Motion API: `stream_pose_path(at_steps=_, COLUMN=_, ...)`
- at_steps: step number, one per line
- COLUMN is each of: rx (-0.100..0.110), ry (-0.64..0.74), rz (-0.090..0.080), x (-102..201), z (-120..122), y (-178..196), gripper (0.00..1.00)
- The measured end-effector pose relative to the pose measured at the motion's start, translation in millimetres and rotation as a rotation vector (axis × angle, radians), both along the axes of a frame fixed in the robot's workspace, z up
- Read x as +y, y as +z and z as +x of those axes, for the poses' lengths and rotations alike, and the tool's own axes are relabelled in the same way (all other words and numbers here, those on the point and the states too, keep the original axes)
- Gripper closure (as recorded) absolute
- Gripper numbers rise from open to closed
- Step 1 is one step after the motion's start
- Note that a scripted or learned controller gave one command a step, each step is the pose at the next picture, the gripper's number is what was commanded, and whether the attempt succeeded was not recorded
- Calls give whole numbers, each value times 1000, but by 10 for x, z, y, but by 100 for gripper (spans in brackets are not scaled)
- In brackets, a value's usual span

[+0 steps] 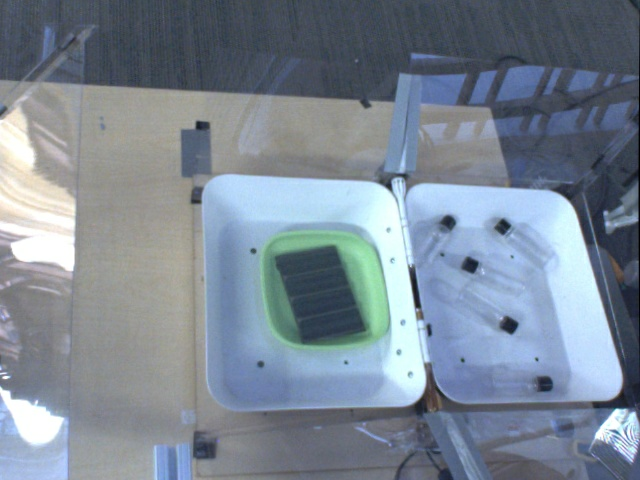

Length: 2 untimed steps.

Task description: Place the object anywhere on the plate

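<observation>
Ribbed block [320, 294]: a dark grey slab with cross ridges, lying flat on the green plate [375, 268], near the plate's middle and inside its rim on every side.
Long axis: runs from the far left to the near right, a little off the bin's own lines; the ridges cross it the short way.
Gripper: whether it is open or closed, and whether it has hold of anything, cannot be told here; nothing touches the block.
Near edge of the worktop [130, 268]: a small dark bracket [203, 448] sits just in front of the left bin's near left corner.
Left bin [215, 298]: shallow and white, with the rounded-square plate resting on its floor, set slightly toward the right wall.
Right bin [590, 298]: touching the left bin along their shared edge and holding five clear vials with black caps, all lying down and well apart from each other.
Vials, near to far: one by the near wall [543, 383], one mid-bin [508, 323], one left of centre [468, 264], and two by the far wall [503, 228] [446, 223].
Far side: a grey metal bar [403, 128] meets the bins where they join, and a dark clamp [197, 151] stands beyond the left bin's far left corner.
Beyond: dark carpeted floor [250, 18].
</observation>
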<state>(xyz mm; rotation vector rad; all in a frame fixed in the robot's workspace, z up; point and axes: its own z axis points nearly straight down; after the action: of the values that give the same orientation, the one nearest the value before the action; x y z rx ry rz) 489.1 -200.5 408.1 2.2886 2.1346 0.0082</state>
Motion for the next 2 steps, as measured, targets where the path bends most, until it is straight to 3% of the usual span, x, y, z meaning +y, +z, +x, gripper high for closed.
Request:
stream_pose_path(at_steps=1, rx=5, ry=51, rz=2, x=-31, z=-5, y=-544, gripper=0)
stream_pose_path(at_steps=2, rx=5, ry=36, rz=2, x=-28, z=0, y=-821, gripper=0)
